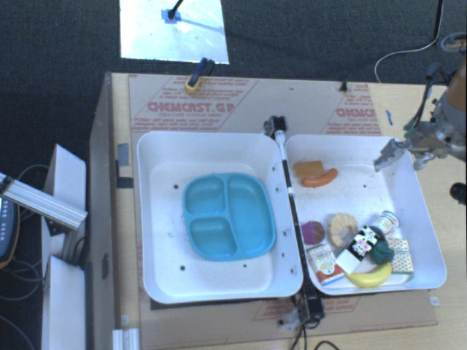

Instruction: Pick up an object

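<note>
Yellow banana (371, 275) lies against the right bin (423, 217) front rim; the far half has open room. Gripper (398, 154) hovers released above its far edge; the board (191, 108) reads "CHEMCAST GP".

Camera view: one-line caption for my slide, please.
Gripper hovers over right bin's far edge; toy food clusters near; blue tray sits in left bin.
</note>
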{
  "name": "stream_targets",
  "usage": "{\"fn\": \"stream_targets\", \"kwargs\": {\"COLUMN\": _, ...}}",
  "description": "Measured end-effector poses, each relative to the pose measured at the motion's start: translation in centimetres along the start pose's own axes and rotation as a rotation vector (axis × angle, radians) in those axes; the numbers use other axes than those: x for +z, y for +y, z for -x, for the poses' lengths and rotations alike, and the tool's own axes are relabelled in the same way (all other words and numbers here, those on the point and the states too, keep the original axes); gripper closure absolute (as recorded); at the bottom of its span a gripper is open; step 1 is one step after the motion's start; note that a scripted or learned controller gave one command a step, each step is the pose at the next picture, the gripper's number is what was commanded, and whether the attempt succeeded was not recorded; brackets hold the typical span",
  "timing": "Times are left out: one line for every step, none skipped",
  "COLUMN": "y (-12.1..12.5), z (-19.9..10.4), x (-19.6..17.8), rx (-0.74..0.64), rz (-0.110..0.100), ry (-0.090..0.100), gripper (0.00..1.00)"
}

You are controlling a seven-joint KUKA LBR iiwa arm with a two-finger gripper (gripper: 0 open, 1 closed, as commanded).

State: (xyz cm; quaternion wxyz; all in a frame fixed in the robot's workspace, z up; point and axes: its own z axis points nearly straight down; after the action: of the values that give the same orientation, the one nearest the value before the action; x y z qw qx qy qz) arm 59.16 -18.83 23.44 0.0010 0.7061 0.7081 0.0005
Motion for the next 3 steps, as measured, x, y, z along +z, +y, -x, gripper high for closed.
{"fn": "stream_targets", "kwargs": {"y": 1.5, "z": -6.0, "x": 7.6, "rx": -0.001, "rz": -0.003, "ry": 0.002, "gripper": 0.00}}
{"fn": "stream_targets", "kwargs": {"y": 2.5, "z": -10.0, "x": 12.0, "rx": -0.002, "rz": -0.001, "ry": 0.001, "gripper": 0.00}}
{"fn": "stream_targets", "kwargs": {"y": 7.9, "z": -10.3, "x": 14.6, "rx": -0.002, "rz": 0.005, "ry": 0.001, "gripper": 0.00}}
